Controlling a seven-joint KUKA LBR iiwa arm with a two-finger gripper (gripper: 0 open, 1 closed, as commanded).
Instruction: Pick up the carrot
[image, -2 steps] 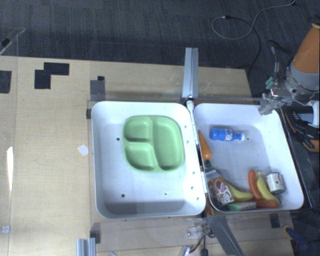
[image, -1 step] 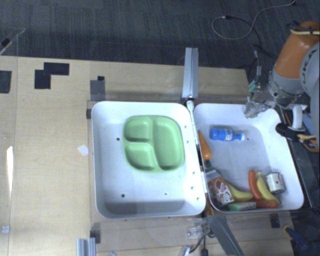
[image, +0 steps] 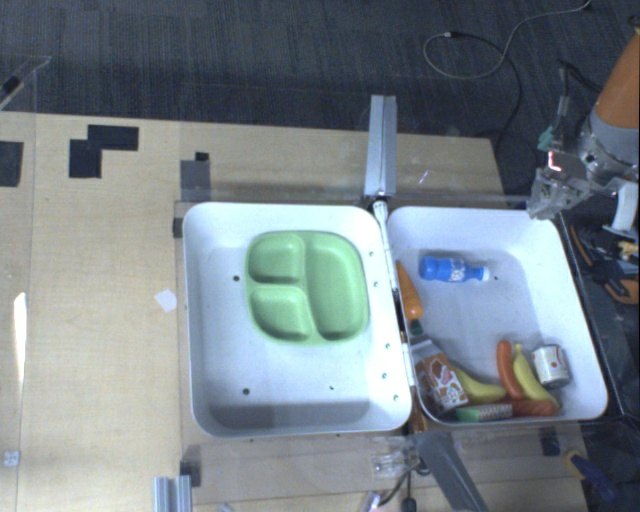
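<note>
The carrot is a slim orange piece with a dark green end. It lies lengthwise against the left wall of the right bin, close to the divider between the bins. My gripper hangs over the far right corner of that bin, well away from the carrot and with nothing seen in it. The grey arm with its orange band comes in from the upper right.
A blue bottle lies in the right bin's far half. At its near edge are a snack packet, a banana, two red-orange pieces and a silver can. The left bin holds a green divided plate.
</note>
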